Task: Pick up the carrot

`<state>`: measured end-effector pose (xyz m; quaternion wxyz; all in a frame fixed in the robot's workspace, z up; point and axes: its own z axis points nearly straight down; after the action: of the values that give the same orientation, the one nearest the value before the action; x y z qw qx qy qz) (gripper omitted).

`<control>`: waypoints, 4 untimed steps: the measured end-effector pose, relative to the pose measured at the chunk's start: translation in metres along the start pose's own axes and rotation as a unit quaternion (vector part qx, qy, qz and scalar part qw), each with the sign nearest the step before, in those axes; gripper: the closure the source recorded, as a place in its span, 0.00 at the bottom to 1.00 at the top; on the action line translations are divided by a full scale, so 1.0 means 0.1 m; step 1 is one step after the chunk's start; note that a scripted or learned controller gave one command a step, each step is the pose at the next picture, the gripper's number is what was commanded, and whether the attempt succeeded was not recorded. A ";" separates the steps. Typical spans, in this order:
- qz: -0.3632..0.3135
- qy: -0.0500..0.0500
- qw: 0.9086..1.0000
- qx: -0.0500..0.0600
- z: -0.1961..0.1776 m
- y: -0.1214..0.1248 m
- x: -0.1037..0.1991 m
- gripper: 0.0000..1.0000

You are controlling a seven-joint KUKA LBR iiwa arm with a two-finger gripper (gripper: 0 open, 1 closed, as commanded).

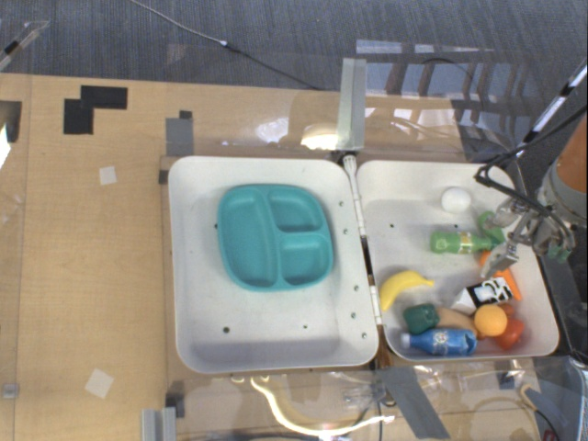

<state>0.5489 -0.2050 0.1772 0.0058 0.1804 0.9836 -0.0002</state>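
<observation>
A wooden bench holds two white bins; in the right bin (551, 338) the gripper (508, 246), its grip unclear, hovers touching the orange carrot (503, 278), not yet lifted.

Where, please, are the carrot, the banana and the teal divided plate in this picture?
carrot (508, 279): camera view, on the orange body beside the gripper.
banana (402, 288): camera view, middle of its yellow curve.
teal divided plate (244, 237): camera view, floor of its large left compartment.
</observation>
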 end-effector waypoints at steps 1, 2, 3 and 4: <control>0.059 0.003 0.998 0.000 0.66 0.29 -0.70 0.00; 0.084 0.001 0.997 0.001 0.40 -0.03 0.05 0.00; 0.086 -0.002 0.996 0.000 0.88 0.14 -0.37 0.00; 0.085 -0.007 0.996 -0.002 0.74 0.16 -0.40 1.00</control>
<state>0.5927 -0.2045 0.1038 0.0134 0.2632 0.9647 0.0008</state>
